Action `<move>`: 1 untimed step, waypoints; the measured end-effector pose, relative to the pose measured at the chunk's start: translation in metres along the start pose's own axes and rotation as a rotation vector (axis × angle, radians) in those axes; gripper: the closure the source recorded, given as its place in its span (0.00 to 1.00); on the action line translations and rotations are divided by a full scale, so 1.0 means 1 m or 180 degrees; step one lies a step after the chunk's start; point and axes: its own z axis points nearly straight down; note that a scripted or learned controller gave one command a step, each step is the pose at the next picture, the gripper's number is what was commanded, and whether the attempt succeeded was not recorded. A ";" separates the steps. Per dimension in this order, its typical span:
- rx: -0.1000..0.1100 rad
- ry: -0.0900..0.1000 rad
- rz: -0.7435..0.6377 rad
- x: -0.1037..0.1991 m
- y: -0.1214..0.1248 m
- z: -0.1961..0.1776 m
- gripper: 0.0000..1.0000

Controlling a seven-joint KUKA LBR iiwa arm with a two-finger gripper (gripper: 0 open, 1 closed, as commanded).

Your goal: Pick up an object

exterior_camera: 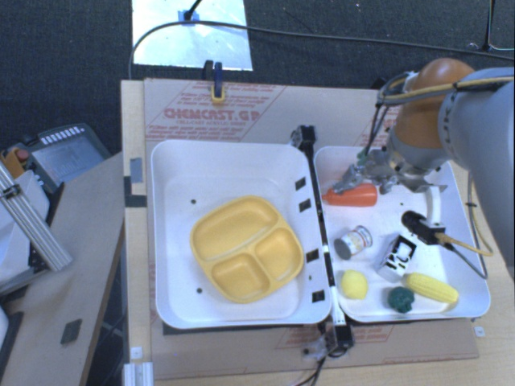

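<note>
1. My tool (pixel 364 177) is down in the right white plastic bin (pixel 463 215), near the bin's 11 o'clock corner. It sits right over the leafy end of the orange toy carrot (pixel 354 196).
2. I cannot tell if my tool is clenched or let go. The grey parts hide it, so I will not say I have the carrot.
3. The carrot lies flat, with its long side running from 9 o'clock to 3 o'clock. It is close to the wall between the two bins.
4. To do this well, I think I should pinch the carrot across its thin side, not along its long side. Then it will not slip out.
5. I should go down slowly and stop when I touch the bin floor.
6. At 6 o'clock from the carrot is a small silver tin can (pixel 352 242). It is apart from the carrot, so it should not get bumped.
7. A black and white box (pixel 397 257), a round yellow toy lemon (pixel 354 285), a yellow toy corn cob (pixel 430 289) and a small green lump (pixel 401 298) lie near the bin's 6 o'clock edge, well apart from my tool.
8. The yellow plastic tray with three parts (pixel 245 248) rests in the left white bin (pixel 173 215). I leave it alone.
9. I should lift straight up, so the carrot does not hit the wall.
</note>
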 end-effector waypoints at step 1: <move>-0.0031 -0.0015 0.0003 -0.003 0.004 -0.012 1.00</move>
